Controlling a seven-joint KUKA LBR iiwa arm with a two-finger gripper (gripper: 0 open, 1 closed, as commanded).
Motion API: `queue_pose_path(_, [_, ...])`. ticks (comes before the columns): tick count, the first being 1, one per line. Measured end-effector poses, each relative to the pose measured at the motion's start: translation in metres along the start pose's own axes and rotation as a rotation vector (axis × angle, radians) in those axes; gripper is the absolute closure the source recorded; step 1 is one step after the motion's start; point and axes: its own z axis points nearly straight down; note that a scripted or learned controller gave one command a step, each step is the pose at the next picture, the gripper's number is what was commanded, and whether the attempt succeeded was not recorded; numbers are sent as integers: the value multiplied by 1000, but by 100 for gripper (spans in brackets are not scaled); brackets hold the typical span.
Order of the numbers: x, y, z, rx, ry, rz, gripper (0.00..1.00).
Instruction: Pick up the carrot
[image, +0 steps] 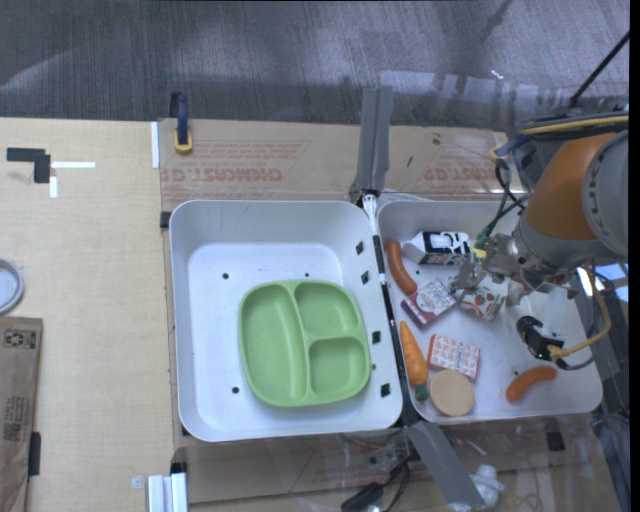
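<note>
Carrot (412, 353) lay against the bin's left wall (385, 300); the gripper (478, 283), finger state impossible to tell, hovered apart, so fingers might hit the wall.

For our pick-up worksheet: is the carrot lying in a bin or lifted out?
Lying in the right bin, flat against its left wall; the carrot lies apart from the gripper.

Arm (585, 200) cut off at right edge; packet (484, 300) print too small.
</note>
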Motion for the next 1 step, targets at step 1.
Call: queue_pose_path(1, [-60, -22, -20, 4, 1, -59, 0])
